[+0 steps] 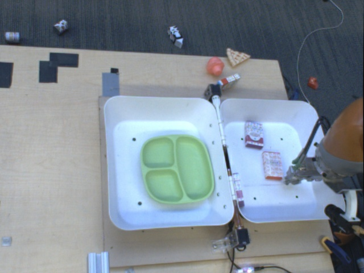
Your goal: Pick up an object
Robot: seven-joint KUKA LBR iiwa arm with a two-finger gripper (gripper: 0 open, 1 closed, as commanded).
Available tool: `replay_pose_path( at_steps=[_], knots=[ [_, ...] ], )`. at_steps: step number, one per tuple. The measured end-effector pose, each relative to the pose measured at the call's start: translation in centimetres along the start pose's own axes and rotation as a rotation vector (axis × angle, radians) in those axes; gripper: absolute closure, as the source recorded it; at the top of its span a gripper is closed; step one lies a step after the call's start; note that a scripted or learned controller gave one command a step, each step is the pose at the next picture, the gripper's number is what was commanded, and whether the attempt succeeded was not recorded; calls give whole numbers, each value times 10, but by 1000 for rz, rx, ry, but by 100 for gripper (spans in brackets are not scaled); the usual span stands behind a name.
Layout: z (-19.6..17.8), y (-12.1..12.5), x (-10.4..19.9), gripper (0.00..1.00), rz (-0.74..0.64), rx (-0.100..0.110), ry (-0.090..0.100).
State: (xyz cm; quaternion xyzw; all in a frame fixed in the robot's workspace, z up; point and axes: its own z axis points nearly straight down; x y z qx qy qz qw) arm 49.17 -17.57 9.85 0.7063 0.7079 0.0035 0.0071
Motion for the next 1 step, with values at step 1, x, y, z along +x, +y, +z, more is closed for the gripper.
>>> replay_pose_path(
  at_steps=[1],
  knots=[
    [-114,44,-15,100,-3,9,3]
  ],
)
